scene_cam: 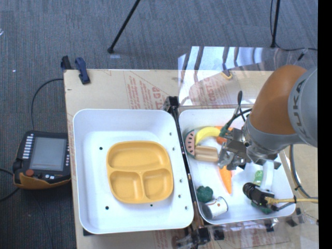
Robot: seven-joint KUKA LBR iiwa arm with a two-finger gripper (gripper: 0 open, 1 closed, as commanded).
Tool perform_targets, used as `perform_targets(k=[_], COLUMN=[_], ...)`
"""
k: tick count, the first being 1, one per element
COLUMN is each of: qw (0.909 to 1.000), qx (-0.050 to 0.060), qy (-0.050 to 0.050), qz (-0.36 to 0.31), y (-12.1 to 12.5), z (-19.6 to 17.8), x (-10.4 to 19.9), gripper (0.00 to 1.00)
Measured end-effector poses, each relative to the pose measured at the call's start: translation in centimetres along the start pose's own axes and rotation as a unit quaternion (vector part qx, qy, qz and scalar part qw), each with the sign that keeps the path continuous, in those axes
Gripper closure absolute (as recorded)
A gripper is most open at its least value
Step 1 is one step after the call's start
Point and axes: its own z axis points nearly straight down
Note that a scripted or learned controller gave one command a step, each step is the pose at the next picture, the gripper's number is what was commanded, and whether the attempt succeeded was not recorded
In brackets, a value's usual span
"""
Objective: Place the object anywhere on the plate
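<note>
Plate (139,170), yellow and bare, sits in left bin (91,128). Claw (232,157) hovers over carrot (226,179) in right bin (282,178), grip state unclear. Placement not yet done.

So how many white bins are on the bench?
2. The left bin holds the yellow plate; the right bin holds the toy food, under the arm.

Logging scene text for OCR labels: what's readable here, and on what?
"KU", the visible part of dark lettering on the grey arm.
Red print and triangle outlines on the cardboard: mirrored, too blurred to read.
Pendant: screen and buttons too small to read.
No text visible on the plate or toys.
</note>
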Motion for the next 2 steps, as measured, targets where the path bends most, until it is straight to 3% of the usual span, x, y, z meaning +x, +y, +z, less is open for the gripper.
perform_targets(k=[1, 2], qw=[0.9992, 0.9992], qx=[-0.002, -0.001], qy=[0.001, 0.0], qz=[-0.04, -0.04], y=[-2.89, -2.9], z=[-4.6, -4.48], x=[7.51, 7.42], gripper=[1.0, 0.0])
